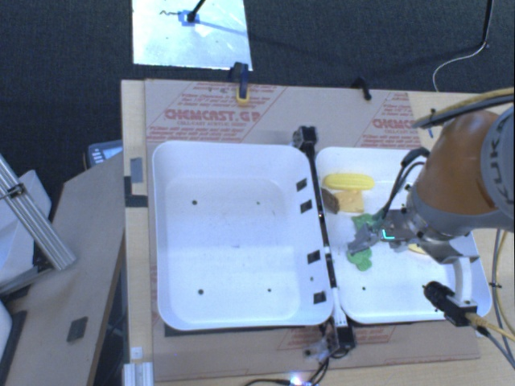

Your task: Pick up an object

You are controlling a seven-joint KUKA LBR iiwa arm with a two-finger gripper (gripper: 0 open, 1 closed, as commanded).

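Hand (pixel 364 236) low over green object (pixel 361 255), right-centre of frame; finger spread unreadable. Risk: off-centre closing nudges it aside, missing grasp.

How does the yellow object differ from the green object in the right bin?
The yellow object is long and lies near the far wall of the right bin; the green object is smaller and irregular, near the bin's middle. The yellow one lies apart from the gripper; the green one lies right at it. Both are in the same bin.

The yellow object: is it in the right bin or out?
In: the yellow object lies on the right bin's floor, near its back wall.
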